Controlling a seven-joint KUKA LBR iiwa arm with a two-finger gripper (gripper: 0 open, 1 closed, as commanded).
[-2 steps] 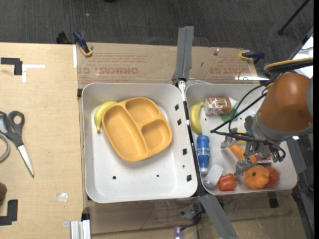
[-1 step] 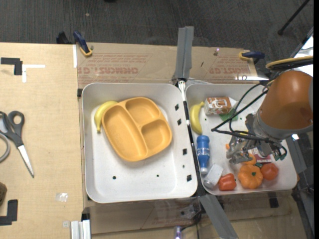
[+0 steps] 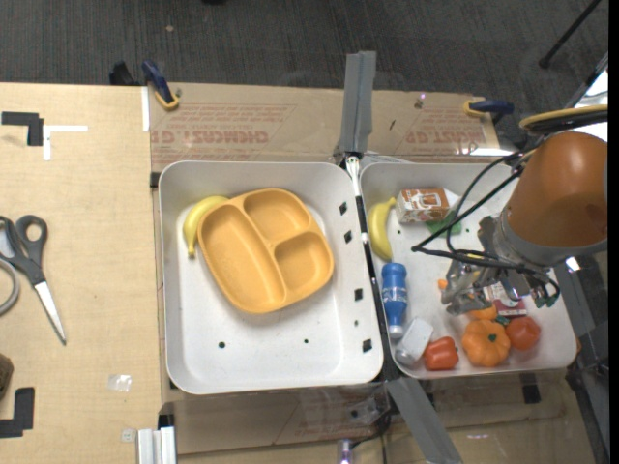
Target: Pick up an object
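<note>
My gripper (image 3: pixel 481 296) is low in the right bin (image 3: pixel 455 174), under the arm's orange band (image 3: pixel 566 193). It hangs just above an orange pumpkin (image 3: pixel 486 342) and a red tomato (image 3: pixel 523 332), with a small orange piece partly hidden under it. A red pepper (image 3: pixel 440 353) lies left of the pumpkin. A blue bottle (image 3: pixel 394 295), a white cap-like piece (image 3: pixel 415 339), a banana (image 3: pixel 378 230) and a small brown-and-white carton (image 3: pixel 423 204) take up the bin's left and far side. Nothing visibly sits in the gripper.
The left bin (image 3: pixel 261 356) holds a yellow divided plate (image 3: pixel 263 248) with a second banana (image 3: pixel 196 218) tucked behind it. Scissors (image 3: pixel 37 269) lie on the wooden bench at far left. Black cables (image 3: pixel 464 230) trail from the wrist over the right bin.
</note>
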